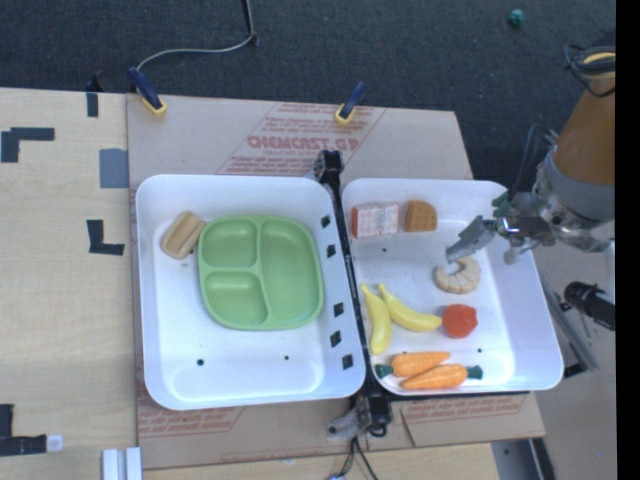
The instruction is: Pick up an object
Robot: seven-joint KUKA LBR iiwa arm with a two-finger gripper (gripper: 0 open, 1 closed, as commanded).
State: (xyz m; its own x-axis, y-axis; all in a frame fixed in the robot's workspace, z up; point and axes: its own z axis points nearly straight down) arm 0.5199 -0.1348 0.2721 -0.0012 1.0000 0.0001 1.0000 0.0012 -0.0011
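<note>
I see the metal pincer (pixel 478 247) released, fingers spread just above a round, ridged beige shell-shaped piece (pixel 458 277); beside that piece lies a glossy red tomato (pixel 459 320).

We can read red printed lettering, "CHEMCAST GP", on the flat brown cardboard sheet (pixel 290 143) lying under the far edges of the two bins. We find no other text legible.

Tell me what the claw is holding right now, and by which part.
Nothing is visibly held. The claw is over the right bin, one fingertip just above the pale round biscuit, with nothing seen between its fingers.
</note>
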